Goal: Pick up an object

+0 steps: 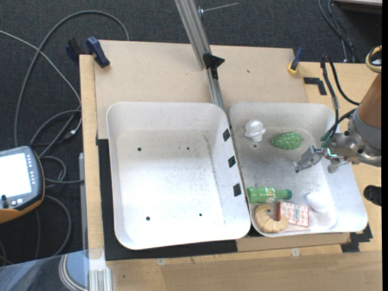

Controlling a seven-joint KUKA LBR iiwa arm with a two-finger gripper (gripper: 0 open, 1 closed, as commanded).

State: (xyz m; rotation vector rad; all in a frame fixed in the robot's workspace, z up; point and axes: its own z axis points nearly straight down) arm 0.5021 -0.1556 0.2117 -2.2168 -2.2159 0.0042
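Arm reaching into the right bin (315,111) from the right edge of the frame, its jaws (306,161) empty.

The jaws sit low over the middle of the right bin, slightly parted with nothing between them, pointing toward the lower left. Just above and left of them lies a green bumpy object (287,140), near but apart. Farther left, toward the bin's upper left, stands a small white knob-shaped piece (254,130). Along the bin's lower edge lie a green bottle (268,194) on its side, a round tan pastry-like item (271,219) below it, and a red-and-white packet (294,214) touching that item's right side. A white rounded object (319,202) rests at lower right. The left bin (121,117) sits beside it on the counter (151,71).
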